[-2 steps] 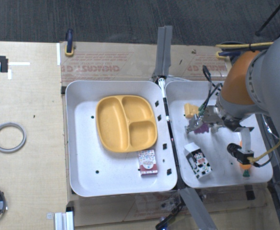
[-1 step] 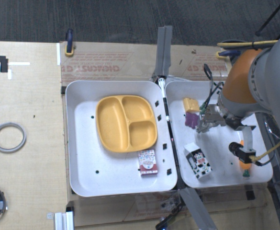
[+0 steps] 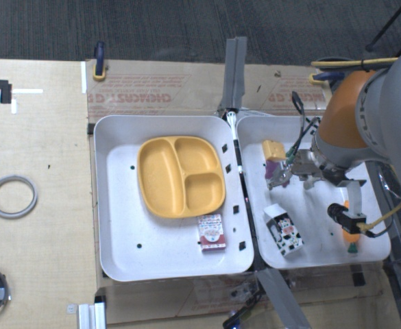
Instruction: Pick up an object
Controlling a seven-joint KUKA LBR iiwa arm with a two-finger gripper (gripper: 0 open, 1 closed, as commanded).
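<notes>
Light wood makes up the tabletop, and on it we see two white bins side by side. We see a big yellow plate with three parts in the left bin, and a small red box lies just beside the plate, near the front wall. That bin has lots of open floor along its left side and front. The right bin is more crowded. A yellow block sits near its back left corner, and a little white carton with black spots lies near the front left. An orange thing lies close to the right wall. The grey arm comes in from the right, and its pincer is low over the bin floor, just in front of the yellow block. We cannot tell how wide the pincer is. We see open floor between the pincer and the carton. A grey ring lies far off on the left.
</notes>
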